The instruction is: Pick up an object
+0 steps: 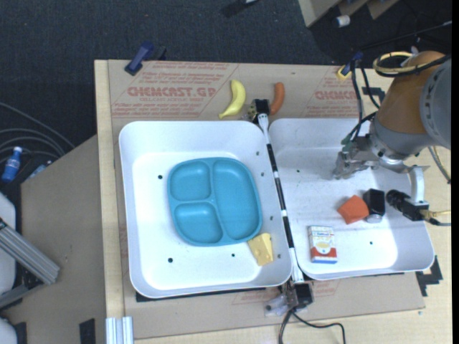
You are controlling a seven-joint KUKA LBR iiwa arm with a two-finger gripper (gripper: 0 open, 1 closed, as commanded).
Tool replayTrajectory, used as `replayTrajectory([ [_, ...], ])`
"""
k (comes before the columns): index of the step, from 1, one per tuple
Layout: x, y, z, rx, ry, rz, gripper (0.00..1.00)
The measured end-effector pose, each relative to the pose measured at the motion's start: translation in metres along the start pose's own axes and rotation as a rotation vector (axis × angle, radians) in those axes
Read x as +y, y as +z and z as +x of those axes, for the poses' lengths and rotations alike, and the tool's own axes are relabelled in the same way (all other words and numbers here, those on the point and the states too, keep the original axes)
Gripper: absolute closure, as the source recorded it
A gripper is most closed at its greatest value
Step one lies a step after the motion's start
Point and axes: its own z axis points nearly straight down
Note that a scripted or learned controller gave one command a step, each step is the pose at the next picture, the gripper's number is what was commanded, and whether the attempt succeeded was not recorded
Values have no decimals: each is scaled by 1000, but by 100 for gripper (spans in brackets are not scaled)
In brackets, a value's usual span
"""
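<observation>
nearest the lens, a small carton [323,244], white with orange and blue print, lies flat by the near wall of the right bin [308,185]. at much the same depth a yellow wedge [262,249] lies in the near right corner of the left bin [136,213].

from the left: a blue clip [140,59] sits at the far left corner of the brown board [179,84] under both bins. the left bin holds a blue divided plate [214,201] about in its middle, three compartments facing up. the yellow wedge lies just beside the plate's near right edge; whether they touch cannot be told. beyond the bins, on the board, a banana [234,99] lies near the far right corner of the left bin. an orange sausage-shaped thing [277,97] lies just to its right.

in the right bin, the gripper [349,167] is low over the white floor in the far half, right of centre. whether it is released or clenched cannot be told from this angle, and nothing shows in its grasp. an orange block [353,209] lies nearer the camera than the gripper, apart from it. the small carton is nearer again and slightly left of the block, not touching it. the grey arm [405,113], with its orange band, reaches in over the far right corner of the bin.
</observation>
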Motion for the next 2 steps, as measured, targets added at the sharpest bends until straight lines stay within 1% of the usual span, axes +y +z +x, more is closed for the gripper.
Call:
replayTrajectory([
  [1,0,0,0,0,0,0,0],
  [2,55,10,-28,-1,-1,-1,0],
])
